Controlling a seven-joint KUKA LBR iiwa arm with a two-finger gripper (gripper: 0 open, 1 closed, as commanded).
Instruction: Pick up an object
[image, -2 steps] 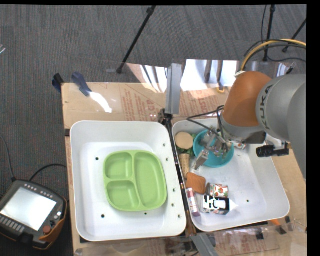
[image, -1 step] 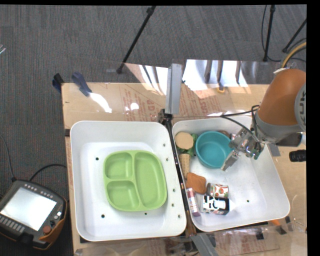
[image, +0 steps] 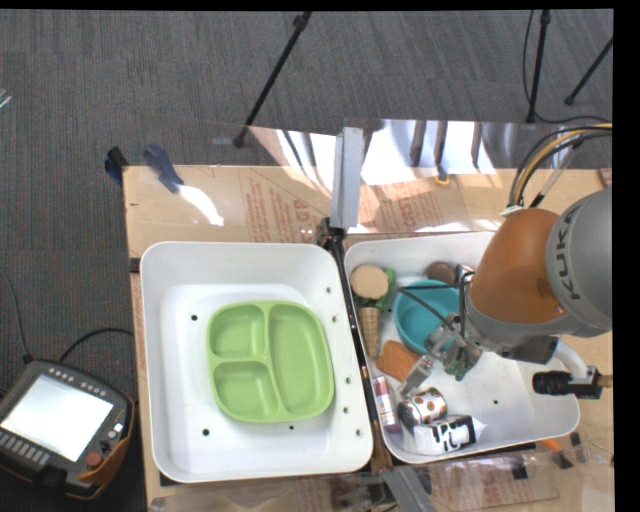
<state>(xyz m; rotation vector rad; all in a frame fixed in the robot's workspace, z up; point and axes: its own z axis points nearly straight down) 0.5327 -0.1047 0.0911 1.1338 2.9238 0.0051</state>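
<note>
Reaching in from the right, the gripper (image: 443, 352) hangs low over the right bin (image: 520, 415), its fingers spread apart with nothing between them. Just left of it lies a brown block (image: 399, 359); a teal bowl (image: 418, 312) sits on its far side. Nearer, a brown-spotted can (image: 423, 406) and a black-and-white object (image: 446, 433) lie touching. At the bin's left wall are a round wooden piece (image: 368, 282) and a waffle cone (image: 370, 328). The left bin (image: 170, 300) holds a green divided plate (image: 270, 360).

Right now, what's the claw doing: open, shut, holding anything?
Claw: low over the right bin, beside the teal bowl; whether it is open, shut or holding anything cannot be told.
</note>
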